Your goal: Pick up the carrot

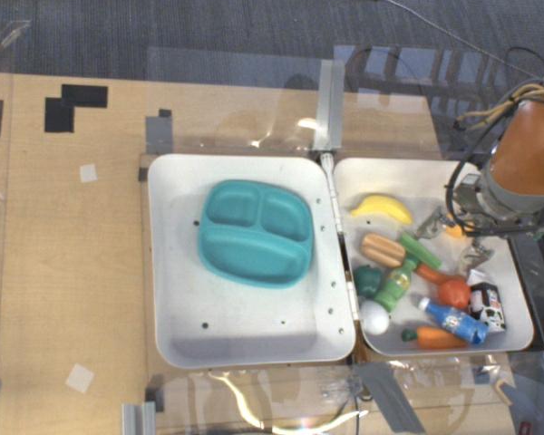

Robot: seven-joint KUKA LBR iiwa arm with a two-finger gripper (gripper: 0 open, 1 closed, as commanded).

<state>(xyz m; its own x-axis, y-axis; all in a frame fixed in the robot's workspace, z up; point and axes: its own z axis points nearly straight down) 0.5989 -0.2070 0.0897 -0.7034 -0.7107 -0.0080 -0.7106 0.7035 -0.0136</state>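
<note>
The carrot (pixel 432 337) is orange with a dark green stub at its left end. It lies flat along the front wall of the right bin (pixel 523 288), just under a blue bottle (pixel 455 320). My gripper (pixel 455 239) hangs over the far right part of that bin, well behind the carrot and apart from it. Its two grey fingers (pixel 432 222) are spread, so it is open. A small orange piece (pixel 453 232) lies in the bin below the gap, and nothing is clamped.
The right bin is crowded: a banana (pixel 381 208), a hot dog bun (pixel 383 249), a green bottle (pixel 394 286), a white ball (pixel 374 318), a red vegetable with a green stalk (pixel 451 291) and a black-and-white carton (pixel 486 303). A teal divided plate (pixel 254 232) sits in the left bin (pixel 177 324).
</note>
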